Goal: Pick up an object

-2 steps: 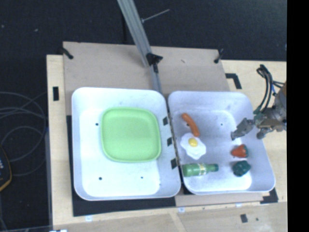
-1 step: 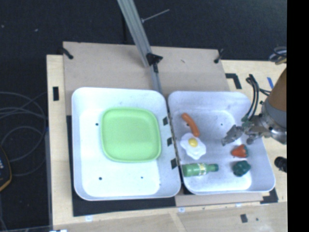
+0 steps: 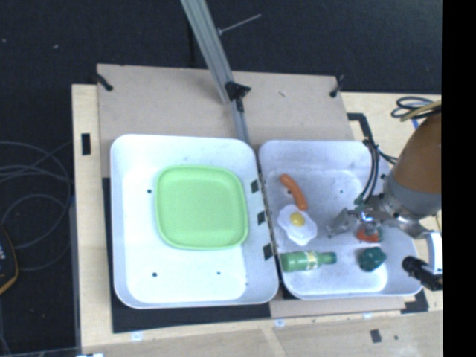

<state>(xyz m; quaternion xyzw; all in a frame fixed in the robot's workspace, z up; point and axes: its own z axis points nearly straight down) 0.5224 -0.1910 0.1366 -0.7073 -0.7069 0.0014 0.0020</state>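
Far left, the left bin (image 3: pixel 126 199) holds a green plate (image 3: pixel 201 207), flat in its middle. In the right bin (image 3: pixel 327 155), an orange sausage (image 3: pixel 294 190) lies above a fried egg (image 3: pixel 297 225), with a green bottle (image 3: pixel 306 259) on its side below. My gripper (image 3: pixel 355 222) hangs over a red thing (image 3: pixel 368 235), a dark green lump (image 3: pixel 370 258) just below; whether my fingers are spread, I cannot tell.

We see a grey hand (image 3: pixel 357 220) below an orange band. Touching it on its near side sits a red-orange object (image 3: pixel 368 236), with a dark green object (image 3: pixel 370 259) beyond that. To its left lie a white egg with a yellow yolk (image 3: pixel 297 224), an orange sausage (image 3: pixel 294 190) and a green bottle (image 3: pixel 307 259). Far left, a light green plate (image 3: pixel 201 207) rests in a white bin (image 3: pixel 130 222). The tabletop (image 3: pixel 297 110) is tan.
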